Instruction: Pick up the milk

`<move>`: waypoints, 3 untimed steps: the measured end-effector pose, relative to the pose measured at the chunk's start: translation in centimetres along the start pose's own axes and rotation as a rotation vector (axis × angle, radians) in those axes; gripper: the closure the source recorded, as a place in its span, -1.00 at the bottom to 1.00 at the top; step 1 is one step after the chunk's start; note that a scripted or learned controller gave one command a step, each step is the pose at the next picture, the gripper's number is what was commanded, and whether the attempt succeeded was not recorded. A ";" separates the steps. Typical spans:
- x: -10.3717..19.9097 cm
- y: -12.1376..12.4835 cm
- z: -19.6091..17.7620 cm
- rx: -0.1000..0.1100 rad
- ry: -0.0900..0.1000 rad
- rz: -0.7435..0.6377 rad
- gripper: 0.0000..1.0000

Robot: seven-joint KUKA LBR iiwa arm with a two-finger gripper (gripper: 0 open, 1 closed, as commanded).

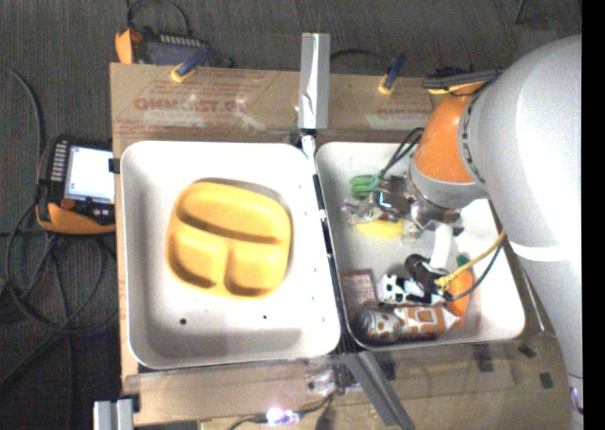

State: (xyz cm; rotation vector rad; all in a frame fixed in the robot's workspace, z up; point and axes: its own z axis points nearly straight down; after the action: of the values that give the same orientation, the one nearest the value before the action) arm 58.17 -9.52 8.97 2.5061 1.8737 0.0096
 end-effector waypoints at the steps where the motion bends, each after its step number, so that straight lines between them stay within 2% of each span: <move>1: -3.6 -4.2 -17.2 0.015 -0.002 -0.049 -1.00; 2: 0.2 -10.3 -9.4 0.020 -0.001 0.225 -1.00; 3: -4.3 -8.9 -1.8 0.015 0.001 0.142 -1.00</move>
State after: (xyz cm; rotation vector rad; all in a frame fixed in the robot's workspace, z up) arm 48.38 -11.07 10.62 2.6429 1.6985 -0.0017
